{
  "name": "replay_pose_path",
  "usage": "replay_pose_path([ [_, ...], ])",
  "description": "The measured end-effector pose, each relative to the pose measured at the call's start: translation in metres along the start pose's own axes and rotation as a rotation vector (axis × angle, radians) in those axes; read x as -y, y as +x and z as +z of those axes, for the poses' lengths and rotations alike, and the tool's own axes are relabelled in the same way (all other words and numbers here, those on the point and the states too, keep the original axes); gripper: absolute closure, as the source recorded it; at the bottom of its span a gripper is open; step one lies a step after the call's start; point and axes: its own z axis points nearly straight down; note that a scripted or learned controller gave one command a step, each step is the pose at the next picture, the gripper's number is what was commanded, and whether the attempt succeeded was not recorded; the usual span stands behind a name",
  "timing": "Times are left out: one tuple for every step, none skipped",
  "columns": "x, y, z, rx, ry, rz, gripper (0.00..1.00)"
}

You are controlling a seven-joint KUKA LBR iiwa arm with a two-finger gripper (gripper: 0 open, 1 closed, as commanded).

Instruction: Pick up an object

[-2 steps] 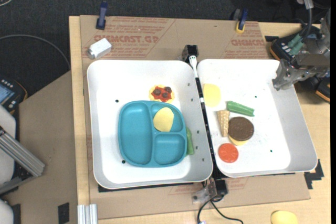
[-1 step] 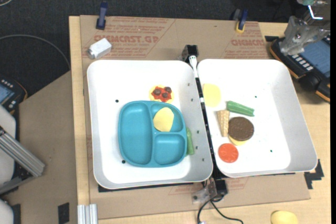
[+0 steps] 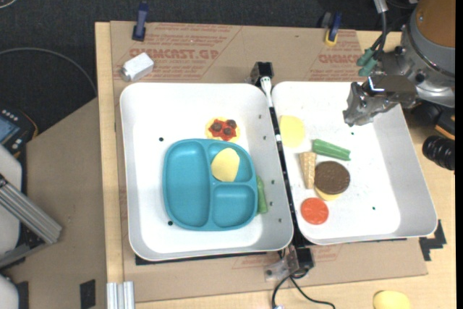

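Note:
My gripper (image 3: pixel 356 116) hangs over the upper part of the right bin (image 3: pixel 394 155), above and right of the toy food. Nothing shows between its fingers. Below it to the left lie a green bean-like piece (image 3: pixel 331 150), a pale yellow disc (image 3: pixel 291 129), a waffle cone (image 3: pixel 309 168), a brown cookie on a tan base (image 3: pixel 331 178) and a red-orange disc (image 3: pixel 315 210). The left bin (image 3: pixel 141 155) holds a teal divided plate (image 3: pixel 192 188) with a yellow piece (image 3: pixel 225 164) in it, and a small pizza-like toy (image 3: pixel 223 129) lies behind the plate.
A green strip (image 3: pixel 261 195) lies by the teal plate's right edge. The bins sit on a cardboard sheet (image 3: pixel 181 51) with blue clamps (image 3: pixel 140 19) at the back and a white block (image 3: pixel 137 66). A yellow object (image 3: pixel 391 299) lies off the bench at the bottom right.

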Motion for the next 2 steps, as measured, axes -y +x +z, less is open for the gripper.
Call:
replay_pose_path([
  [0.000,0.023,-0.111,-0.002,-0.028,-0.004,1.00],
  [0.000,0.012,-0.019,0.000,-0.003,0.002,1.00],
])
